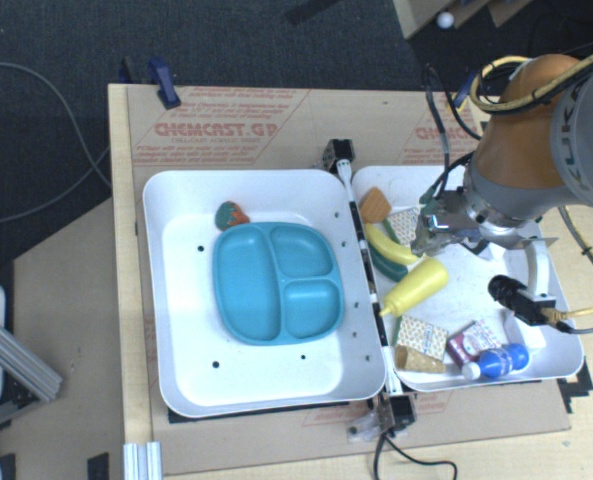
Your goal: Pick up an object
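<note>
My gripper (pixel 434 230) hangs low over the right bin (pixel 566 353), under the orange wrist band. Just to its left lies a yellow banana (pixel 388 246) on a green item, with a yellow squeeze bottle (pixel 414 287) below it. An orange-brown piece (pixel 375 205) sits at the bin's far left corner. Nearer the front lie a patterned packet (pixel 423 340), a purple can (pixel 466 346) and a blue-capped bottle (pixel 498 361). Nothing is seen held in the gripper.
The left bin (pixel 176 268) holds a blue divided plate (pixel 275 281) and a small orange and green object (pixel 232 214) at its far edge. A black clamp (pixel 338 154) sits where the bins meet. Cables trail from the arm on the right.
</note>
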You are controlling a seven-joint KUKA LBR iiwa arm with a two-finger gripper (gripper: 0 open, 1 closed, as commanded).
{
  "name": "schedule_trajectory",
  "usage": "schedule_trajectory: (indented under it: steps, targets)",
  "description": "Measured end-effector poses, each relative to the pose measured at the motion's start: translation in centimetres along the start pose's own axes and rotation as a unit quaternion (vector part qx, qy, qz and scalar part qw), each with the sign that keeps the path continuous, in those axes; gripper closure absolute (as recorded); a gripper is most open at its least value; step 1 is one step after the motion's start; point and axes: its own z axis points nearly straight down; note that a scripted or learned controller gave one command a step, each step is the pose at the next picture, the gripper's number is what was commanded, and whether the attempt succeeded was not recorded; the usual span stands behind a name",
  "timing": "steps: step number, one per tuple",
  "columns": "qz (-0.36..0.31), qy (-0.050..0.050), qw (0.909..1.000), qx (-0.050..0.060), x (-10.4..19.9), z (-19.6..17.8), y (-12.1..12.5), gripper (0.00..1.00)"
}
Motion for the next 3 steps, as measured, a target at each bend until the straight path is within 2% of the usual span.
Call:
schedule_trajectory:
  steps: [1, 2, 3]
  targets:
    - [0.000, 0.000, 1.0000, 0.001, -0.1, 0.1, -0.1, 0.00]
    - [0.001, 0.000, 1.0000, 0.002, -2.9, 3.9, 0.3, 0.00]
    - [0.001, -0.001, 1.0000, 0.001, -4.7, 10.1, 3.7, 0.00]
